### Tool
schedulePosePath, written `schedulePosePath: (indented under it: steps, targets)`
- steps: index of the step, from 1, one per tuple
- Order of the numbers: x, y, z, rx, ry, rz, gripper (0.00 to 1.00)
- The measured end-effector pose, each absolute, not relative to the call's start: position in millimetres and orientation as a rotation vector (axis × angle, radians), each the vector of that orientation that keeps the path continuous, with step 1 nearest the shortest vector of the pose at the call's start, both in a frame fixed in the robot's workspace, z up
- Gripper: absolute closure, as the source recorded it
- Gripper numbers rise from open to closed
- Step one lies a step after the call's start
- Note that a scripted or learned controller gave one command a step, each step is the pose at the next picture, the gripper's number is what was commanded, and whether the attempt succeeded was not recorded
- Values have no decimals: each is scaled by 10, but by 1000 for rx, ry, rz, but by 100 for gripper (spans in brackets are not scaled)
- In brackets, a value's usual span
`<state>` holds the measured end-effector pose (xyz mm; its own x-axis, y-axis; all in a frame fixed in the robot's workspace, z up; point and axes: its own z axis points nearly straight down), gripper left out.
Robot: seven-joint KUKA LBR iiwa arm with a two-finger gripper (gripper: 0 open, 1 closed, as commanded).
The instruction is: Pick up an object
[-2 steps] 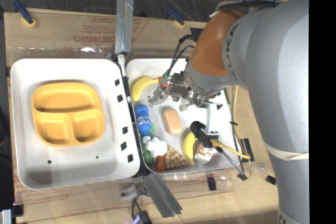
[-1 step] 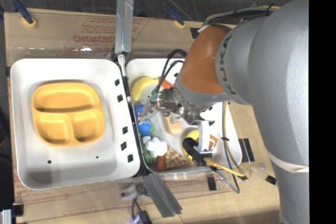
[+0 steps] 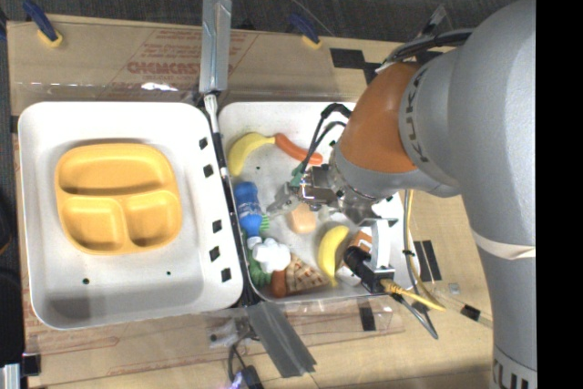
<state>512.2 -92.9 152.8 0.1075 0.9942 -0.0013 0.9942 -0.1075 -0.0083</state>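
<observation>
The right bin (image 3: 273, 116) holds several toy foods. A yellow banana (image 3: 247, 148) and an orange carrot (image 3: 293, 145) lie at its back. A blue bottle (image 3: 245, 199) lies along the left wall, with a green piece (image 3: 260, 222) and a white piece (image 3: 266, 252) below it. A pizza slice (image 3: 297, 273) and a second yellow fruit (image 3: 332, 248) sit near the front. My gripper (image 3: 306, 192) hangs low over the middle of this bin, just above a peach-coloured round object (image 3: 301, 219). The wrist hides the bin's right part.
The left bin (image 3: 55, 287) holds a yellow divided tray (image 3: 117, 196). A grey divider bar (image 3: 215, 41) rises between the bins at the back. The arm's orange band (image 3: 387, 137) and grey body cover the right side of the bench.
</observation>
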Motion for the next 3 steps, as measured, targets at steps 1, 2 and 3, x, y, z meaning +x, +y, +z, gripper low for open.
schedulePosePath:
  steps: [1,2,3]
  targets:
    - [5416,-1089,1021,-2263,-2200,-12,0]
    - [5438,-1092,1134,-2262,-2208,-17,100]
    - [5432,-1091,1125,-2261,-2207,-15,0]
